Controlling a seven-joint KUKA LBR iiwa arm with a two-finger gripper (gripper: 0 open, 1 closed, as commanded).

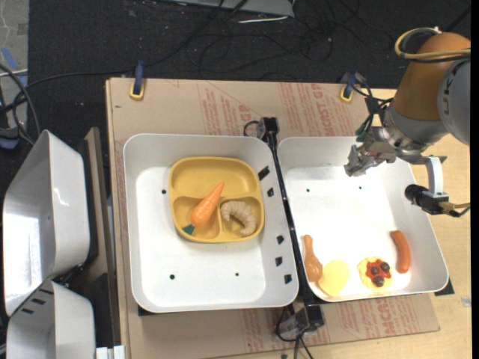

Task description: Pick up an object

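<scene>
Slim orange-red sausage (402, 250) near the right bin's (352, 208) right wall; jaws' state impossible to tell

I work in a robotics lab: my table (224, 99) is clamped particle board, with loose cables (224, 28) trailing over black carpet beyond it.

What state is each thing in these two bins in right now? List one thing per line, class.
Carrot: lying slantwise in the yellow divided plate, left bin.
Shrimp: curled in the plate's lower right compartment.
Drumstick: lying in the right bin.
Sausage: lying free near the right wall.
Claw: above the right bin's far edge, holding nothing visible.
</scene>
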